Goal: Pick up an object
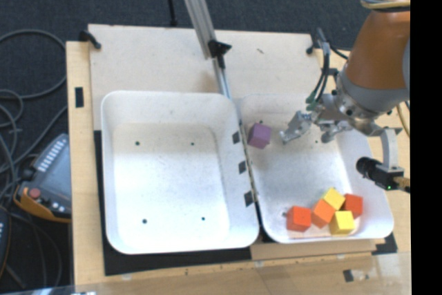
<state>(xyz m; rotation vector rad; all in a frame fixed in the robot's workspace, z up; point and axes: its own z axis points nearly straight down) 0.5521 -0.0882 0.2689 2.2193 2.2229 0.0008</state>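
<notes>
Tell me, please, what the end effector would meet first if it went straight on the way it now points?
Probably the purple block: the end effector points left toward it. Height is unclear from above, so it might pass over and reach the bin's left wall instead.

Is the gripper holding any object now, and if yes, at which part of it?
Nothing is held. The gripper is above the right bin, beside the purple cube and apart from it, with nothing between its fingers.

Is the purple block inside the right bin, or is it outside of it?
Inside. The purple block rests on the floor of the right bin, near its left wall, apart from the gripper and from the orange and yellow blocks.
</notes>
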